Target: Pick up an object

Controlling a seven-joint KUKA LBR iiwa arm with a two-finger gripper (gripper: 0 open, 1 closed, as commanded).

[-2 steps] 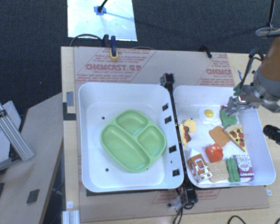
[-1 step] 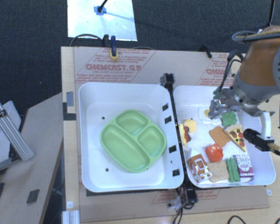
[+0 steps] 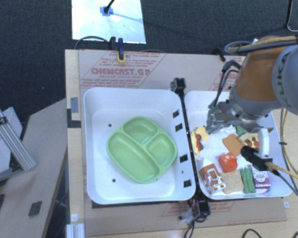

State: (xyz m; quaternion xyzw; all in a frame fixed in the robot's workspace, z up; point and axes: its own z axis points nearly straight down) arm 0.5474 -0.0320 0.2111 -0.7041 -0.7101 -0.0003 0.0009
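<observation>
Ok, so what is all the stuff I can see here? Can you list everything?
Bins: 2, white, side by side on the bench; left bin, right bin.
Divided plate: 1, light green, three compartments, in the left bin.
Toy food pieces: several, in the right bin, among them a red block, an orange-brown slice, a yellow piece, a green piece and a tan slice.
Board: 1, brown with red print, under the bins.
Clamp: 1, blue and yellow, at the board's far edge.
Pale sheet: 1, on the dark floor beyond the bench.
Arm: 1, grey and orange, over the right bin.
Gripper: 1, dark, low over the toy food.
</observation>
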